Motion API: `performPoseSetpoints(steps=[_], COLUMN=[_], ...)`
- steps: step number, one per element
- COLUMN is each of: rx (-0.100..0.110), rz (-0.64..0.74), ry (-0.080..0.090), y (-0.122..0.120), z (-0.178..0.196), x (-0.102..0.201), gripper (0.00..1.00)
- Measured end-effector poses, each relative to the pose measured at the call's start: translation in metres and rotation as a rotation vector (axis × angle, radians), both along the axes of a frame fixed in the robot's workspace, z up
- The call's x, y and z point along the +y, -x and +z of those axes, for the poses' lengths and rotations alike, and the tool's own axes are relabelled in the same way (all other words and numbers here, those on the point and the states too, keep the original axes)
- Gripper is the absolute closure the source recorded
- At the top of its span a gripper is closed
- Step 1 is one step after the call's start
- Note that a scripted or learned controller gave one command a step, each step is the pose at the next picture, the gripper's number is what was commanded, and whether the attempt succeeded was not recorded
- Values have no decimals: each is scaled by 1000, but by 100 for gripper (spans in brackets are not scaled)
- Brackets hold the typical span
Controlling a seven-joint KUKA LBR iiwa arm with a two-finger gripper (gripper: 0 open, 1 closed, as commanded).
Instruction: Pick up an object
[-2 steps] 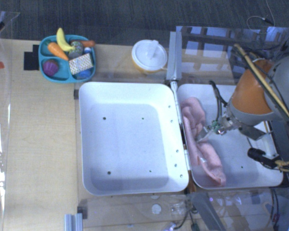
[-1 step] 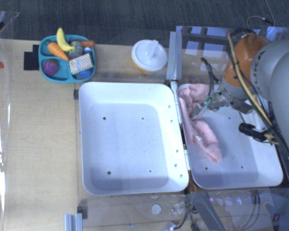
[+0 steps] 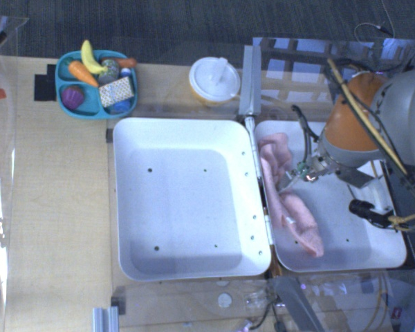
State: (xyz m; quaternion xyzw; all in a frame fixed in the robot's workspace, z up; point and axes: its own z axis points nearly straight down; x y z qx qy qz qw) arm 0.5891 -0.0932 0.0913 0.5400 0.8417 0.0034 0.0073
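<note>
Fingers (image 3: pixel 291 176) touch pink cloth (image 3: pixel 288 203) in right bin (image 3: pixel 373 251); their spread cannot be told

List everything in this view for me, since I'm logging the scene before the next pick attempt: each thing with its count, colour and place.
Bins: two, white, side by side on the bench.
Cloth: one, pink, crumpled along the right bin's left side.
Tray: one, blue, far left corner of the bench, holding toy food.
Banana: one, yellow, in the tray.
Carrot: one, orange, in the tray.
Lidded container: one, white lid over yellow, behind the left bin.
Bench: one, light wood.
Arm: one, grey with orange band, entering from the right.
Gripper: one, dark, at the cloth.
</note>
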Motion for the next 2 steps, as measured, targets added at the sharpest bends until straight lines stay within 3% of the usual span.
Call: performPoseSetpoints(steps=[1, 2], rx=[-1, -9], rz=[66, 67], ry=[0, 1], y=[61, 58], z=[0, 13], x=[-6, -5], gripper=[0, 100])
